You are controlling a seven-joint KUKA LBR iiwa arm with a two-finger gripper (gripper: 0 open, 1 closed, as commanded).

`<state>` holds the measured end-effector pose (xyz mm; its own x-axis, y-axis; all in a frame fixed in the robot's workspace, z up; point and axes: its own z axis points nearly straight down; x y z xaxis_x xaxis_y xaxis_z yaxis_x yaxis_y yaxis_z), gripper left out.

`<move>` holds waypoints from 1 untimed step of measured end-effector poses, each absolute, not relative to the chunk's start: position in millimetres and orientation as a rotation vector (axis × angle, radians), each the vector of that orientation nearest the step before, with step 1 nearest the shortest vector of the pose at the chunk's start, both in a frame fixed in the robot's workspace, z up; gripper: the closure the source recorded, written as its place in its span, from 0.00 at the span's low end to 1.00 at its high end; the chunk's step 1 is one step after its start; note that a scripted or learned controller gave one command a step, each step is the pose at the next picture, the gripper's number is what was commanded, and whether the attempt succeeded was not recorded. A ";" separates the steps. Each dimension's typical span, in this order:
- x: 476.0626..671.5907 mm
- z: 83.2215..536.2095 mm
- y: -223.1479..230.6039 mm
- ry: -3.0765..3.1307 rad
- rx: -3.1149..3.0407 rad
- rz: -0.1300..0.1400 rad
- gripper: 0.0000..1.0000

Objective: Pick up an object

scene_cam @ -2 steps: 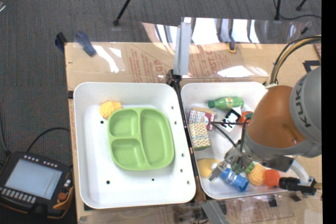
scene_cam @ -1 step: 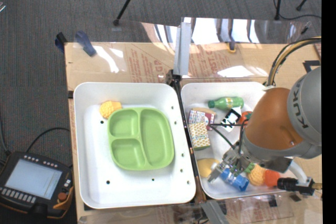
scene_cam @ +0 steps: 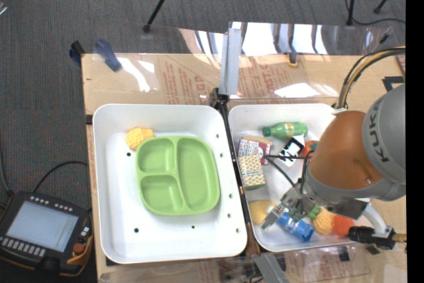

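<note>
Grey-and-orange arm (scene_cam: 344, 156) low over the right bin (scene_cam: 246, 117), hand (scene_cam: 286, 214) among a blue object (scene_cam: 298, 228) and yellow toy (scene_cam: 258, 211), grip state unclear, possibly touching the blue object, green divided plate (scene_cam: 177, 175) in left bin (scene_cam: 109, 162).

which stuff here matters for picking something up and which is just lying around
In play:
tool, low in the right bin
blue item by it
yellow item
carton
green bottle

Lying about:
green plate in the left bin
yellow toy at its corner
pendant off the bench
</note>
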<state>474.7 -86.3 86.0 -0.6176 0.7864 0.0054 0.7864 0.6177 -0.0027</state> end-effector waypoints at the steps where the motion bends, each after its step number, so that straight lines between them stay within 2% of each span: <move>1: 474.5 94.7 -87.4 -2.820 -1.366 0.001 1.00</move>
<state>474.5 -87.4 94.7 -0.6199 0.7846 0.0071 0.7846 0.6200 -0.0039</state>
